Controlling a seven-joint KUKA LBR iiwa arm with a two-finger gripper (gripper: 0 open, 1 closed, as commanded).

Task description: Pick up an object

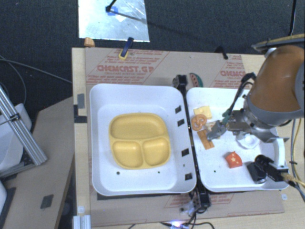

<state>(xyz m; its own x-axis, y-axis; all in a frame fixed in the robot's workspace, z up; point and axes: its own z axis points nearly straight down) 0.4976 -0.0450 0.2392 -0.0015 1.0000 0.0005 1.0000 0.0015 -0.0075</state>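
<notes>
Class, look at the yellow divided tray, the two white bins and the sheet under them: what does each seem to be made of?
Yellow divided tray: probably moulded plastic, matte, with rounded compartment edges and one even colour.
White bins, left and right: likely thin formed plastic, smooth and slightly glossy, with rounded corners.
Sheet under them: looks like brown paper-faced board, flat and dull, with red printed lettering.

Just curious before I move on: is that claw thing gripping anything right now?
Gripper: cannot be told; it hangs low in the right bin, just above the brown strip.
</notes>
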